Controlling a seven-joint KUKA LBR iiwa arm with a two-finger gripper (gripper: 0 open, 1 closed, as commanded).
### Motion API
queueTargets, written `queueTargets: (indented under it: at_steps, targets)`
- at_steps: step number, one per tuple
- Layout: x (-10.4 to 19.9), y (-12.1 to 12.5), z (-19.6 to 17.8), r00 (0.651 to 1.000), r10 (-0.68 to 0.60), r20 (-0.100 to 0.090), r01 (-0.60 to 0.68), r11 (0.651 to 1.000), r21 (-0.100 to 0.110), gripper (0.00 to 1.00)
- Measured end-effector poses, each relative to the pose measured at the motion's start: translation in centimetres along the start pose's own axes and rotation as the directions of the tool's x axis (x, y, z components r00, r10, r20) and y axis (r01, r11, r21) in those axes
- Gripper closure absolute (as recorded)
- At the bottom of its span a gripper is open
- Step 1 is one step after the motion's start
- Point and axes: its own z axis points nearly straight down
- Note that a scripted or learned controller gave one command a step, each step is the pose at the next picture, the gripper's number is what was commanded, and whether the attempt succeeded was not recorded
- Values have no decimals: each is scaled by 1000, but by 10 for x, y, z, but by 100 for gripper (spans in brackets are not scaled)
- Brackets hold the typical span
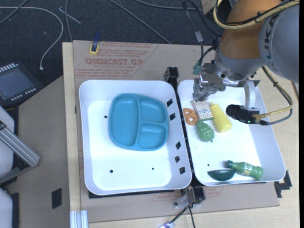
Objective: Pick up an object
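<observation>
Arm in from the right, wrist over the upper-left part of the right bin [270, 141]. The jaws [205, 90] hang low there; their tips are lost against the dark hardware, so I cannot tell whether they are released or clenched, and I see nothing gripped between them.

Nearest candidates sit just below the tool, toward the camera: a small patterned packet [204, 109] almost directly beneath, a yellow bottle-shaped piece [220, 118] just to its right, a pretzel-like ring [190, 116] to its left against the dividing wall, and a green lumpy item [205, 131] beyond the packet. The yellow piece lies with its long axis running up-and-down the bin, slightly slanted.

Judgement: the packet is the closest target; a short drop with a slight pull toward the near side should do. Crowding is the risk, since yellow piece and packet look touching.

Well apart, at the near edge: a green bottle [245, 169] lying crosswise and a dark green dish [221, 175]. The left bin [95, 165] holds a blue divided plate [138, 121].
</observation>
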Motion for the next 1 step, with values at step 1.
queueTargets:
  at_steps: [1]
  targets:
    - [48, -13, 18, 1000, 1, 1, -1, 1000, 2, 100]
